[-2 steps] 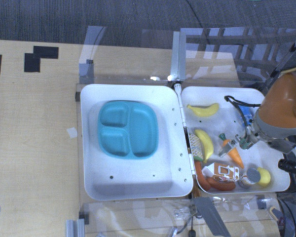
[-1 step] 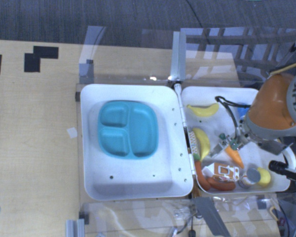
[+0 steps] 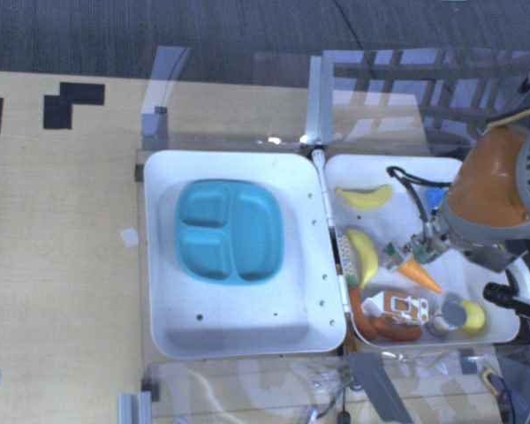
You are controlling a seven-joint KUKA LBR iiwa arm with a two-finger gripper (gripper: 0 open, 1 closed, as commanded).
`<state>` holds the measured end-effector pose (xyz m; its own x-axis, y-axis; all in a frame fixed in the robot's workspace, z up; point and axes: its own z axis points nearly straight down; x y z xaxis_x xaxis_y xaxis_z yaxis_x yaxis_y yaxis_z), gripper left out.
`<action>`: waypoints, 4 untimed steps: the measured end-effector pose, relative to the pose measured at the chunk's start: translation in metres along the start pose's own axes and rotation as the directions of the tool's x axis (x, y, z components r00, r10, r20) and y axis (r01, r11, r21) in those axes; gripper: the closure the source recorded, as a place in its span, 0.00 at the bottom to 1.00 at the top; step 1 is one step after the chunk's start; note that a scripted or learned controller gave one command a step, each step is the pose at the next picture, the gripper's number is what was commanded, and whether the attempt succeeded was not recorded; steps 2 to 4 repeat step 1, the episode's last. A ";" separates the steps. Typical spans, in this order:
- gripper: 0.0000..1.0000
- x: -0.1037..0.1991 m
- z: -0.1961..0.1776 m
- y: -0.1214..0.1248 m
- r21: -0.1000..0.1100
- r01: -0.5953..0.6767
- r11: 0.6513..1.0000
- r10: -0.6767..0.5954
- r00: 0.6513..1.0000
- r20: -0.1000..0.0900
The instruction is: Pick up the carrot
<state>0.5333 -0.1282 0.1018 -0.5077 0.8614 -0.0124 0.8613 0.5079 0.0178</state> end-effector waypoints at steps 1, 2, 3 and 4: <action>1.00 0.031 -0.084 0.048 0.011 0.038 0.999 -0.038 0.999 -0.008; 1.00 0.031 -0.084 0.048 0.011 0.038 0.999 -0.038 0.999 -0.008; 1.00 0.031 -0.084 0.048 0.011 0.038 0.999 -0.038 0.999 -0.008; 1.00 0.031 -0.084 0.048 0.011 0.038 0.999 -0.038 0.999 -0.008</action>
